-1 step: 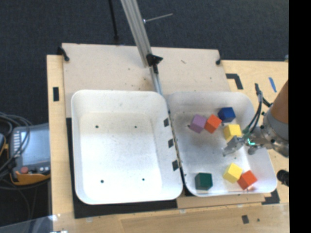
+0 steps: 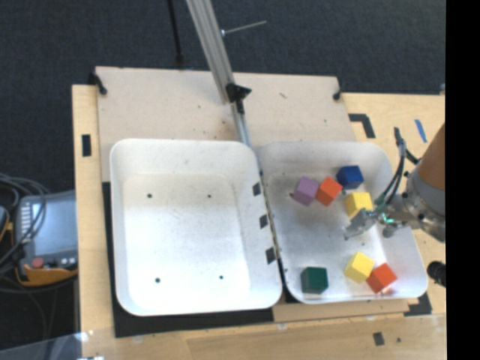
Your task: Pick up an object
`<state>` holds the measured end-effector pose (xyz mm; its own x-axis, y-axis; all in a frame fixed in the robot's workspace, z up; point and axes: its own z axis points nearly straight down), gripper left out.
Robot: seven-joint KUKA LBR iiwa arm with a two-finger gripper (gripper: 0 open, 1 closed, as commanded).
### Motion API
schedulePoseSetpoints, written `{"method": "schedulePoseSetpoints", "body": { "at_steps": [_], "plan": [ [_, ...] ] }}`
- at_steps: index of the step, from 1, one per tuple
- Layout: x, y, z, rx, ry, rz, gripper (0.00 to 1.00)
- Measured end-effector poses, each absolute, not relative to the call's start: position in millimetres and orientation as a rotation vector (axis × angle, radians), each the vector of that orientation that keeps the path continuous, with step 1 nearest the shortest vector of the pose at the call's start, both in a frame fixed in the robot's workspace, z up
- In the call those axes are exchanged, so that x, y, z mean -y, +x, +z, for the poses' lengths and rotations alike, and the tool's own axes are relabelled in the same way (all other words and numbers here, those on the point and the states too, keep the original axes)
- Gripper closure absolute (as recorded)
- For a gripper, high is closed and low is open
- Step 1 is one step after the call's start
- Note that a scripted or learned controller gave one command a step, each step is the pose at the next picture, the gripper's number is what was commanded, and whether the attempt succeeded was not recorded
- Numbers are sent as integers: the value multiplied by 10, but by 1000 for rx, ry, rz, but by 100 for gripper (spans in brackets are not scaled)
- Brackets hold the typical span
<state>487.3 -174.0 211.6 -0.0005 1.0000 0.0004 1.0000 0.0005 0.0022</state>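
Gripper (image 2: 364,222) hangs over speckled bin (image 2: 322,240) on bench (image 2: 88,223).

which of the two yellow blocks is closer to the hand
The upper yellow block, just below the blue block, sits right beside the hand. The other yellow block lies further down the right bin, touching an orange block.

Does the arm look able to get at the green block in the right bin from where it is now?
Probably yes. The green block sits alone near the bin's front left corner, apart from the yellow block, with open floor between it and the gripper. The bin wall close beside it may crowd the approach.
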Motion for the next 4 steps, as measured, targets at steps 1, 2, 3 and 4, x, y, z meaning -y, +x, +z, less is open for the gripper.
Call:
{"method": "schedulePoseSetpoints", "body": {
  "at_steps": [1,2,3,4],
  "plan": [
    [1771,4849,1695,-2220,2225,-5,0],
    [1762,4880,1077,-2221,2226,-6,0],
    [1782,4886,982,-2215,2224,-2,0],
    [1788,4902,1096,-2207,2228,6,100]
  ]
}}
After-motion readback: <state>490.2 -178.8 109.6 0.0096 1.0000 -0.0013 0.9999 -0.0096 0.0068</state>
